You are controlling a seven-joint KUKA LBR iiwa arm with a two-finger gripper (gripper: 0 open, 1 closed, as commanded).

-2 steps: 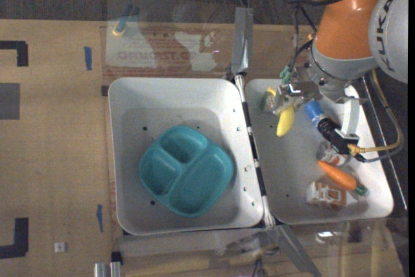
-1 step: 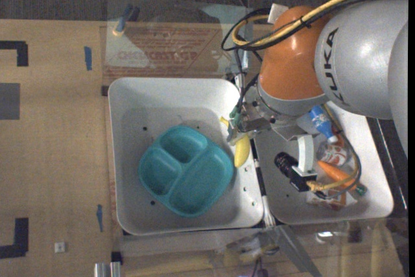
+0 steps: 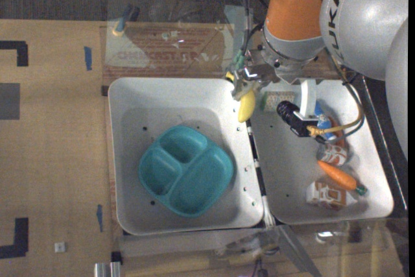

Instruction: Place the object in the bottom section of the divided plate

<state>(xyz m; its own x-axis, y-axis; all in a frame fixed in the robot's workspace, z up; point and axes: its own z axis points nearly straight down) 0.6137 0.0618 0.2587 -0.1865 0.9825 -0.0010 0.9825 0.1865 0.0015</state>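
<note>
The gripper (image 3: 245, 89) hangs over the divider between the two shallow white bins, its fingers clamped on a small yellow banana-shaped toy (image 3: 246, 107) that dangles at the left bin's (image 3: 123, 159) upper right edge. The teal three-section divided plate (image 3: 186, 170) lies mid-bin, well apart from it. In the right bin (image 3: 379, 198) near its right edge lies an orange carrot toy (image 3: 338, 177).

Smooth teal plastic divided plate (image 3: 187, 170) with a soft sheen, matt white plastic bins (image 3: 123, 139) (slightly scuffed), glossy grey and orange arm (image 3: 337, 3) shells, matt brown cardboard-like bench (image 3: 52, 159), glossy yellow banana (image 3: 246, 107)
</note>
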